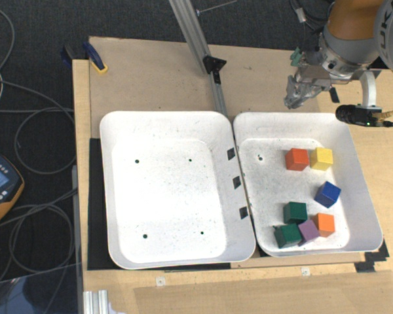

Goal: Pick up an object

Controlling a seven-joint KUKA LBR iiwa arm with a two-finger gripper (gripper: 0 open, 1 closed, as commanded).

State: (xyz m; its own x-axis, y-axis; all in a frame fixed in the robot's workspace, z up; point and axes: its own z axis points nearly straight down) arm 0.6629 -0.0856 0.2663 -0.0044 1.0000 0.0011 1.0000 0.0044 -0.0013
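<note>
Nearest the lens, at the front of the right bin (354, 175), sit a dark green cube (287, 235), a purple cube (308, 230) and an orange cube (325, 223), packed touching, with a second green cube (295, 211) just behind. A blue cube (327, 193) stands apart; a red-orange cube (297, 159) and a yellow cube (323, 158) sit side by side at the rear. The left bin (111, 175) lies beside. My gripper (299, 97) hangs above the bench behind the right bin, holding nothing; its opening I cannot tell. The cubes look light, rigid and smooth-faced; I judge the blue one easiest, gripped across opposite flat faces. Fingertips blur together.
</note>
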